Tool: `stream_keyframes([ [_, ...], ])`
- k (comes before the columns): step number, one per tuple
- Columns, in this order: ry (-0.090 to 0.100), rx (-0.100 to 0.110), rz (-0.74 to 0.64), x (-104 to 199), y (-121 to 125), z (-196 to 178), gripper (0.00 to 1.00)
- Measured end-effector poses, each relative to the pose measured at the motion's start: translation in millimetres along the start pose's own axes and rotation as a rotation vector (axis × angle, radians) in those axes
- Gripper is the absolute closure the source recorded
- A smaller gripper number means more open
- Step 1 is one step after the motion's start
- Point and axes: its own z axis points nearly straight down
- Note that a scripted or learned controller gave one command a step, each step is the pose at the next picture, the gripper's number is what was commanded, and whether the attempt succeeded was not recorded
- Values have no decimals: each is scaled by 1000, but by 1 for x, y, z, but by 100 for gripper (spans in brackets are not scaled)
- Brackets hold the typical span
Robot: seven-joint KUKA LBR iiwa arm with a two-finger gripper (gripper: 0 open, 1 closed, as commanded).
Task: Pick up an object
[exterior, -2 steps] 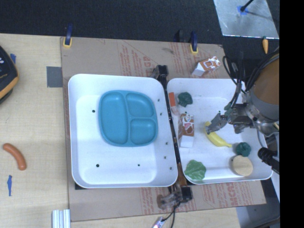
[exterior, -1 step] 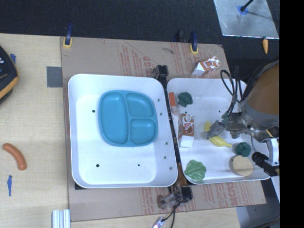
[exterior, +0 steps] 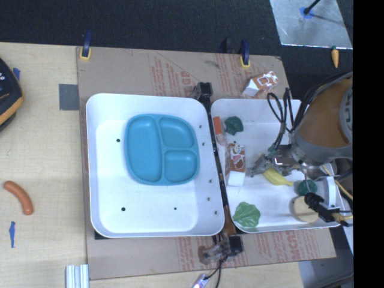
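Observation:
My gripper (exterior: 268, 164) is low inside the right bin (exterior: 264, 114), reaching in from the right under the grey arm with its orange band (exterior: 327, 116). A yellow banana (exterior: 278, 177) lies just below and to the right of the gripper tip, touching or nearly touching it. To the gripper's left a red and white carton (exterior: 236, 156) lies along the bin's left wall, with a white block (exterior: 235, 178) below it. The bin also holds a dark green piece (exterior: 233, 124), a leafy green item (exterior: 246, 214), a teal piece (exterior: 308, 186) and a beige round item (exterior: 302, 209).
The left bin (exterior: 108, 161) holds a blue divided plate (exterior: 162, 149). A small carton (exterior: 261, 84) lies on the cardboard behind the right bin. A sausage (exterior: 19, 197) rests on the bench at far left, and a dark device (exterior: 7, 95) sits at the left edge.

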Motion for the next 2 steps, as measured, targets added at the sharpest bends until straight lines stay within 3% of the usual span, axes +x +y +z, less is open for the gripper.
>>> stream_keyframes([
  [1, -2, 1, -5, -1, 0, -10, 100],
  [2, 0, -4, 1, 50, 45, -95, 100],
])
